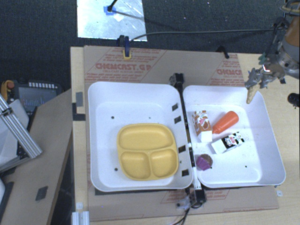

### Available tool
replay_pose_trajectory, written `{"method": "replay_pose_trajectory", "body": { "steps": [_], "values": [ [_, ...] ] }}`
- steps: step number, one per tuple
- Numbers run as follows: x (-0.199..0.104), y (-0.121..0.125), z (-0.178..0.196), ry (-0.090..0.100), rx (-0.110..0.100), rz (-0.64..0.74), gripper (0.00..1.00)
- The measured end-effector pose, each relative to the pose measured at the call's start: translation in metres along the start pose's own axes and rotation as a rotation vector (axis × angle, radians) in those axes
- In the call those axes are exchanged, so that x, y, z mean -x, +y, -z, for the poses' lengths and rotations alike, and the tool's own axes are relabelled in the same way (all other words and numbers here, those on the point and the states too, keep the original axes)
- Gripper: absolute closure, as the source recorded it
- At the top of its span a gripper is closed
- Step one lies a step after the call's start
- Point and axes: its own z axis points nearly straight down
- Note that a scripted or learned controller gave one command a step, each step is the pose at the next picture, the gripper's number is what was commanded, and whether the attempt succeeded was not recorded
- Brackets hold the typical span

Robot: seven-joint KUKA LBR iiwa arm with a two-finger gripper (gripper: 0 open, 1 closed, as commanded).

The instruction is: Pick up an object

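Worktop (79,182) with 2 white bins | left bin (101,125): yellow tray (146,150) | right bin (262,149): carrot (225,121), carton (201,123), cow block (228,142), purple piece (204,161) | hand (255,86) over right bin's far corner, holding a tan stick (250,95) (pointing down)

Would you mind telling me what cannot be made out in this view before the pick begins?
- Gripper, camera view: small and blurred near the right bin's far corner; finger state unreadable, and a thin tan piece hanging there is unidentifiable.
- Arm: cut off by the right edge.
- Purple object: too small to identify, lying against the bins' divider.
- Printed carton: print too small to read.
- Black-and-white block: pattern unclear.
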Motion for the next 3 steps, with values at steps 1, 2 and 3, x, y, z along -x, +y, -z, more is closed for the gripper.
{"method": "replay_pose_trajectory", "body": {
  "steps": [1, 2, 3],
  "values": [
    [-0.055, -0.003, -0.014, 0.003, -0.006, 0.005, 1.00],
    [-0.106, -0.005, -0.005, 0.004, -0.004, 0.006, 1.00],
    [-0.157, -0.015, -0.002, 0.004, -0.006, 0.005, 1.00]
  ]
}}
